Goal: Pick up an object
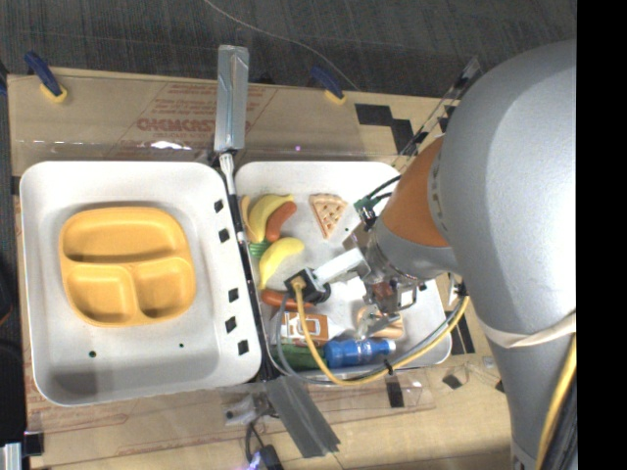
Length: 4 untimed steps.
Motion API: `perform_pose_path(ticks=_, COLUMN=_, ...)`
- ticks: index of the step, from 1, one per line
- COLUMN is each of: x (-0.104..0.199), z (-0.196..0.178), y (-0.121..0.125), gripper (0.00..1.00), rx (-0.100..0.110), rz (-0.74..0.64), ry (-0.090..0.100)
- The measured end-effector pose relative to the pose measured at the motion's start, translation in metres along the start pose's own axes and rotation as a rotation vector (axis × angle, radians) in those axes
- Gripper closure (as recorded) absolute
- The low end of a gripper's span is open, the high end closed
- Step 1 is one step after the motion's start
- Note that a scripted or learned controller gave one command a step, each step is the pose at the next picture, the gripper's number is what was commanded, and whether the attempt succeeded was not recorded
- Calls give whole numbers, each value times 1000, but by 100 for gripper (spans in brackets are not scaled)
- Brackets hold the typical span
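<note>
Here, nearest your camera, a blue plastic bottle (361,351) lay on its side along the front wall of the right-hand shallow white bin (431,339), with a yellow cable (323,365) looping around it. Just behind it you had the grey arm's pincer (380,306), low inside that bin; whether it was spread or closed you could not tell, and nothing could be seen caught in it. To its left, a black-and-white fitting (315,280) reached toward an orange toy carrot (284,302) and a yellow toy banana (281,258). Farther back sat a second yellow banana with a red sausage beside it (268,213), and a triangular toy pizza slice (328,211) near the rear wall. The left-hand white bin (39,262) held a yellow three-compartment plastic tray (127,262), well apart from the arm. Beyond both bins, the brown cardboard-lined worktop (118,106) carried two blue clamps (44,74).
</note>
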State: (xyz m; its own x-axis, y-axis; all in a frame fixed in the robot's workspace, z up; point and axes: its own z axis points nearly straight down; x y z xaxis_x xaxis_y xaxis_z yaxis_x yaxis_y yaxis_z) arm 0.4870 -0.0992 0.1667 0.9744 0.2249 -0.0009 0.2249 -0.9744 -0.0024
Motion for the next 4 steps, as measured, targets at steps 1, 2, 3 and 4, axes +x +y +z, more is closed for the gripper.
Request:
perform_pose_path(ticks=1, x=28, z=76, y=41, gripper=0, rx=2, rz=18, ry=-2)
perform_pose_path(ticks=2, x=27, z=68, y=40, gripper=100, rx=6, rz=13, ry=-9)
perform_pose_path(ticks=3, x=27, z=-39, y=40, gripper=100, rx=-2, rz=-43, ry=3)
perform_pose_path(ticks=4, x=-21, z=-122, y=83, gripper=100, rx=-3, rz=17, ry=3)
